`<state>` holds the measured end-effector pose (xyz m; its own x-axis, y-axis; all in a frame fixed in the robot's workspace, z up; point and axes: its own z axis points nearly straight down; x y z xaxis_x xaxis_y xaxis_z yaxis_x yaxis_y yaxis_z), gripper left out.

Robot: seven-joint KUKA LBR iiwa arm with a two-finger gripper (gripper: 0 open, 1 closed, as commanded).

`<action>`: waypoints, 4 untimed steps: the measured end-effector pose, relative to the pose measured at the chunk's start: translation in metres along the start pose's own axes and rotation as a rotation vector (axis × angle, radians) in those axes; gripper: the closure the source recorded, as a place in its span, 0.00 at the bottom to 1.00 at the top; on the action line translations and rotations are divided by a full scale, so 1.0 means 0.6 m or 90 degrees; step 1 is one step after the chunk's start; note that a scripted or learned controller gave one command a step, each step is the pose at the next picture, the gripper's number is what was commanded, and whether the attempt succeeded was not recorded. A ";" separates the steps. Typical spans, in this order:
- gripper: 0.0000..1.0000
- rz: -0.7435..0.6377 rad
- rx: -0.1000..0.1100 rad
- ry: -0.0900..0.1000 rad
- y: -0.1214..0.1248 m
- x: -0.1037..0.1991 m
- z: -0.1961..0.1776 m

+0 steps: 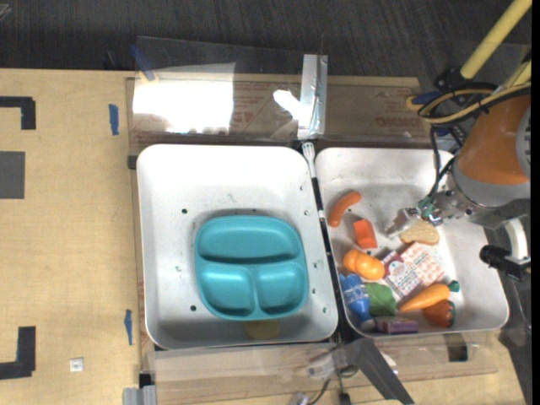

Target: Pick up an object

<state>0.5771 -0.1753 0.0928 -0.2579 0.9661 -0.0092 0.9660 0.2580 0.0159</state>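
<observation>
The gripper [413, 219] hangs low in the right bin [481, 169], at its upper middle; whether it is released or clenched I cannot tell. Just beside it, down and to the right, lies a tan bread slice [421, 234]. An orange sausage [342, 207] lies to its left, apart. The left bin [169, 175] bears a teal divided plate [250, 264].
</observation>
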 end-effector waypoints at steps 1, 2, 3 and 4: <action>1.00 0.001 -0.004 -0.002 0.004 -0.002 -0.020; 0.00 0.001 -0.003 -0.001 0.002 -0.002 -0.019; 1.00 0.002 -0.006 -0.002 0.005 -0.003 -0.037; 0.00 0.002 -0.005 -0.002 0.004 -0.002 -0.036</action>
<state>0.5795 -0.1760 0.1142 -0.2549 0.9669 -0.0123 0.9666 0.2552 0.0237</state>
